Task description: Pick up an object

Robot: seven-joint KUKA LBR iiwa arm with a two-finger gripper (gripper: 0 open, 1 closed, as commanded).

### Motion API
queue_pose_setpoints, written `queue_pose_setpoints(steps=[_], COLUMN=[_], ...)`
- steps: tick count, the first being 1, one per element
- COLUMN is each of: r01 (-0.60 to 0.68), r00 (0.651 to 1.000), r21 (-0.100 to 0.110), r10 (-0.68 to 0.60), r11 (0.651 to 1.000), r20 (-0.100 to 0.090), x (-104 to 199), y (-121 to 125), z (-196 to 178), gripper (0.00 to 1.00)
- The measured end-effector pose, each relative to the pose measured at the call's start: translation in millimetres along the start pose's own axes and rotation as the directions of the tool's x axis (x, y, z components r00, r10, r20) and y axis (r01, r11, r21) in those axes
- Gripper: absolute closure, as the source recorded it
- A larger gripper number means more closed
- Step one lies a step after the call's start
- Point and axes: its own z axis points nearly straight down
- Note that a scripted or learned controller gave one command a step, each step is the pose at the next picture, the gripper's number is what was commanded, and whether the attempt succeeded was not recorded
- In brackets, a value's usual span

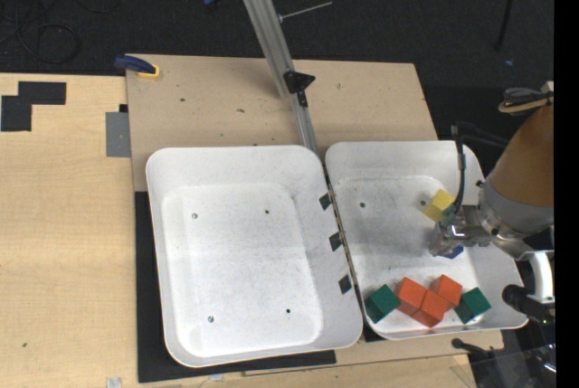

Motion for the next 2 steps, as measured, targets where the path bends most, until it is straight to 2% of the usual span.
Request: queue_pose_setpoints(steps=[2], r01=[0.013], r00=[1.0], r21=[-0.002], r10=[-0.013], r11=[1.0], r20=[0.001], x=[-3], y=[21], z=[-102], gripper=[1.0])
